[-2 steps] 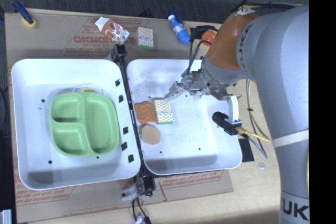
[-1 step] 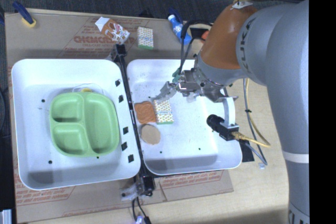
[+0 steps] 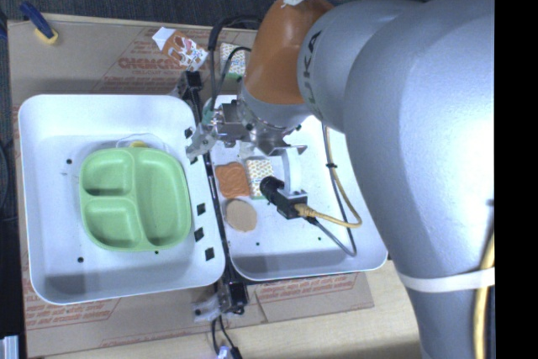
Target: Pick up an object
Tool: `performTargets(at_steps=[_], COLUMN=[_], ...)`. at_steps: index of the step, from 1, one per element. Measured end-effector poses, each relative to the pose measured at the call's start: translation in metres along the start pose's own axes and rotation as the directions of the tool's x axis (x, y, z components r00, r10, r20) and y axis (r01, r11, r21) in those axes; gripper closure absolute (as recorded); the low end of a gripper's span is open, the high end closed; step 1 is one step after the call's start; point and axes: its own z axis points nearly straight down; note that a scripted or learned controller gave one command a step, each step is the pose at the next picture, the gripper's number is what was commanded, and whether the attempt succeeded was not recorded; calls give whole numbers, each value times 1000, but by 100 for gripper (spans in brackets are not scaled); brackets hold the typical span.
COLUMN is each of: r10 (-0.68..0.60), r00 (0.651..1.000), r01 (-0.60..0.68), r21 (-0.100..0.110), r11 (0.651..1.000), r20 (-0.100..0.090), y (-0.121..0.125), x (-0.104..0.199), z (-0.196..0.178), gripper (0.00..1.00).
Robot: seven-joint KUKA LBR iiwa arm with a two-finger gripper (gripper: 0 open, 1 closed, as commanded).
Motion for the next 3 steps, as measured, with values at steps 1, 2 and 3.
performTargets(at_steps=[1, 2, 3], r10=[-2, 2, 4], r00=[1000, 1000, 1000], r01=[2, -2, -4], r21=[3, -11, -12], r11=[1000, 1000, 1000], r20=[0, -2, 3], y=[9, -94, -96], x=[150, 185, 199], z=[86, 97, 98], gripper=[0, 0, 0])
